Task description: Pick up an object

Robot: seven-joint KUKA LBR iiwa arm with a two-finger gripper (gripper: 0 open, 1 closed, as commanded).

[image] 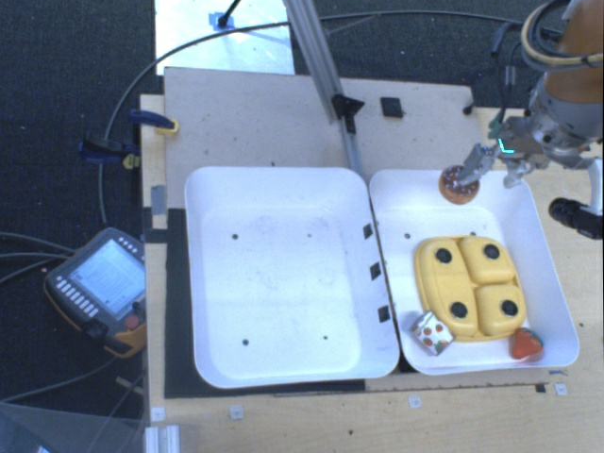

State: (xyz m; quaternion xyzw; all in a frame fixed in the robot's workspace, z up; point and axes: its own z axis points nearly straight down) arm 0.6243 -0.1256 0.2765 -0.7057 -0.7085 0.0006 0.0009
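From my feed: bench is a pale board top, sitting on dark speckled carpet. Two shallow white bins side by side on it, over a black mat that shows along the left and front edges.

Left bin has a bare white floor with a few small dark dots. Right bin holds the objects:
- yellow four-lobed block with black dots, centre of the bin
- small patterned cube, touching the yellow block's near-left corner
- red object at the near-right corner, just beside the block
- brown doughnut-like ring at the far edge of the bin, well apart from the rest

Arm comes in top right, orange band visible. Gripper is above the far right of the right bin. One finger slants down to the ring and reaches its top edge, the other sits well off to the right, so the claw reads as spread wide. Ring is not between the fingers; nothing gripped as far as I can see. Can't tell if the finger touches the ring or is just above it.

Around the rig: a grey pole runs diagonally from top centre down to the seam between the bins. Small black square on the board near it. Blue and yellow clamps on the bench's left edge. Teach pendant on the floor at left, screen lit, cables looping over the carpet. Bright reflective panel behind the bench.
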